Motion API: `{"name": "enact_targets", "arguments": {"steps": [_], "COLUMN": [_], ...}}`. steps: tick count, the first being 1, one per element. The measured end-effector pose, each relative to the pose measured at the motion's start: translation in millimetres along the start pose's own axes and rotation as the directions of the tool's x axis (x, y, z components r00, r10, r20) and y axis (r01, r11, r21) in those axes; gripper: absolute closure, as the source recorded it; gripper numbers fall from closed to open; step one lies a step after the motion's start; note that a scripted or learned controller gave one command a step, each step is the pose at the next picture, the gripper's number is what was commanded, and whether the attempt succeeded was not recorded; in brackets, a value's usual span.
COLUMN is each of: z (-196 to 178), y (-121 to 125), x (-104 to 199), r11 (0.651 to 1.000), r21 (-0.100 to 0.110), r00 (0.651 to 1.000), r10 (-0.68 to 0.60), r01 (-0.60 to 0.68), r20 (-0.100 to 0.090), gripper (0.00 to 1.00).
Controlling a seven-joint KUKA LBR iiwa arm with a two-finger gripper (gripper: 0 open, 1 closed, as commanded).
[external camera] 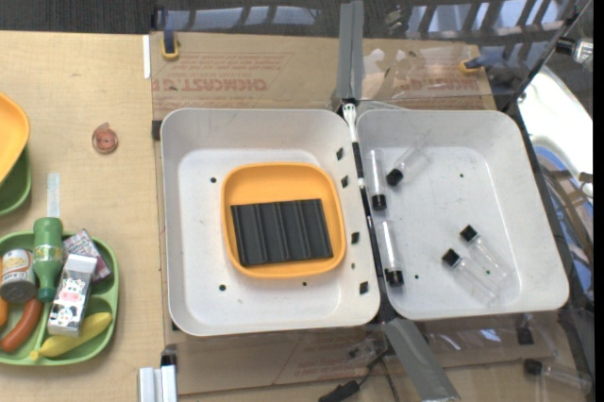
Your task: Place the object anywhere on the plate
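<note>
An orange-yellow plate (pixel 283 178) sits in the middle of the left white bin (pixel 189 230). A dark grey ribbed rectangular slab (pixel 282 232) lies flat on the plate and covers most of its centre. In the right white bin (pixel 528 202) lie several clear vials with black caps: one (pixel 377 183) and another (pixel 388 254) along the left wall, one (pixel 406 164) near the back, and a pair (pixel 477 257) toward the front right.
Brown cardboard (pixel 245 75) lies under and behind the bins. On the wooden table to the left stand a green tray of toy food (pixel 57 296), a yellow bowl (pixel 9 141) and a small pink disc (pixel 106 139). A metal frame (pixel 453 8) runs behind the right bin.
</note>
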State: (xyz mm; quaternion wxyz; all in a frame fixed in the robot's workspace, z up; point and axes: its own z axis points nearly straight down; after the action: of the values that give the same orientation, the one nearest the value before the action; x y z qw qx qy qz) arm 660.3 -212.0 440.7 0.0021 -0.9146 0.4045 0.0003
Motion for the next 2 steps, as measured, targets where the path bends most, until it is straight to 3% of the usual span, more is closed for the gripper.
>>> {"name": "enact_targets", "arguments": {"steps": [1,2], "z": [0,0], "y": [-4,5], "x": [-5,6], "r11": [0.971,0.822], "r21": [0.000,0.001], "r00": [0.971,0.822], "r10": [-0.240,-0.569], "r01": [0.240,0.569], "r20": [0.000,0.000], "gripper": [1.00,1.00]}}
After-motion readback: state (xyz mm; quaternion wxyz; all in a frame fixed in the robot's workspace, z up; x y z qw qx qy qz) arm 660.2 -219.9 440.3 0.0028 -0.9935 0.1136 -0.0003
